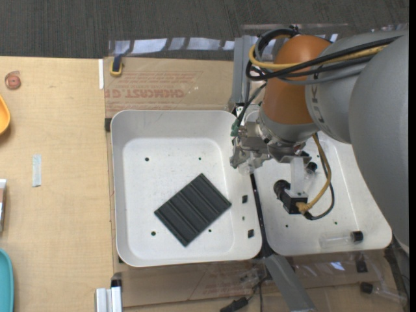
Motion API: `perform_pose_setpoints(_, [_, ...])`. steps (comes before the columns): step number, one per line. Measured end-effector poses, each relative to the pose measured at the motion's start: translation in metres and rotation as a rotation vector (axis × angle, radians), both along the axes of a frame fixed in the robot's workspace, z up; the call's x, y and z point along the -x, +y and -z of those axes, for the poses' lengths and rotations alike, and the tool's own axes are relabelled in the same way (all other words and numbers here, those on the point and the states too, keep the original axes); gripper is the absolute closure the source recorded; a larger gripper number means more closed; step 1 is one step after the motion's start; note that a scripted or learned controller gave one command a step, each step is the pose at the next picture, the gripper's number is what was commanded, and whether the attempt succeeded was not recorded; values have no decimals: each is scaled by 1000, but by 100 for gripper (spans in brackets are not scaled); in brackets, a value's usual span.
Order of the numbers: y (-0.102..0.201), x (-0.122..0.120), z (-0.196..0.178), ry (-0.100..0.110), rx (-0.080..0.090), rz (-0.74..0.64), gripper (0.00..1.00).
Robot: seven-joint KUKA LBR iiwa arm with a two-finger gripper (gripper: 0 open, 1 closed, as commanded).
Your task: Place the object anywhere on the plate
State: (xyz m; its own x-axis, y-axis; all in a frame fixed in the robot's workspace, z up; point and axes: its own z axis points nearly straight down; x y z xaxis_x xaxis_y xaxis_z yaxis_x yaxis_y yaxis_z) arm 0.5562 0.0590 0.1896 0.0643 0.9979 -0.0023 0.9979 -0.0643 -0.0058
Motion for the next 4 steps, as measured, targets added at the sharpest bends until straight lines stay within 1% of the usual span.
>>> perform_pose_setpoints(1, [18,-27,-1,-3,-2,-503,100])
perform_pose_setpoints(2, [98,20,16,-1,-3,-683,100])
perform_pose_setpoints(3, [153,21,-16,-3,-4,-1016,100])
perform_pose_setpoints(4, [169,-20,-114,-3,-4,-1193,100])
